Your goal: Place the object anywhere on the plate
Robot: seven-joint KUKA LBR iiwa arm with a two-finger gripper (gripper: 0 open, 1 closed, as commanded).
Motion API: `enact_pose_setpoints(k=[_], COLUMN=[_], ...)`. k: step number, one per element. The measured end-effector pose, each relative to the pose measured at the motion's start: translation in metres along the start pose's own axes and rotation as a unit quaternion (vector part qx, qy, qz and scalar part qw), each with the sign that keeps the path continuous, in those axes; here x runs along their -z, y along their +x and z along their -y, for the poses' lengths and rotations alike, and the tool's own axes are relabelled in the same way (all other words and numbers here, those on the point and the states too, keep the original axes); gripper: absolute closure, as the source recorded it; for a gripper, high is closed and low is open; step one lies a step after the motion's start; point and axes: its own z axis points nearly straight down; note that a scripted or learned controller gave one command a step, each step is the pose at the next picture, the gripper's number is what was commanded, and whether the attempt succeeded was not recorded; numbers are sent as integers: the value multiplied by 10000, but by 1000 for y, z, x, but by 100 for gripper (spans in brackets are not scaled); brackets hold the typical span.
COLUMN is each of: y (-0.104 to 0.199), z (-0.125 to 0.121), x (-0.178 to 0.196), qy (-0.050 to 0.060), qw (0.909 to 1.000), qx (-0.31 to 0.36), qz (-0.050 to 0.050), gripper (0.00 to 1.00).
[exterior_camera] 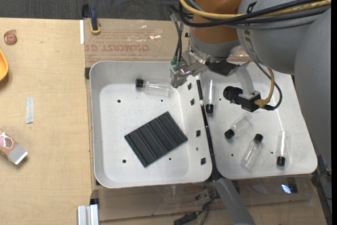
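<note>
- Camera view: the tabletop carries two shallow white bins side by side. The left bin holds a dark ribbed plate lying flat near its centre.
- A clear vial with a black cap lies on its side in the left bin's far part, apart from the plate and just beside the claw.
- The claw hangs over the ridge between the bins; whether it is wide or narrow cannot be told, and nothing is seen held in it.
- The right bin holds several more vials, scattered.
- Handling, by judgement: the vial looks light, rigid, smooth and prone to rolling. Grip across the mid-body, not the cap, with moderate force.
</note>
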Motion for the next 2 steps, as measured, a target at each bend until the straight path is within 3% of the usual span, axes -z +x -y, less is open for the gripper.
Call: enact_pose_setpoints(k=[1, 2], y=[-18, -17], z=[-32, -65], x=[-4, -10], qy=[-1, 2], qw=[10000, 9997], qx=[93, 246], qz=[2, 1], gripper=[100, 100])
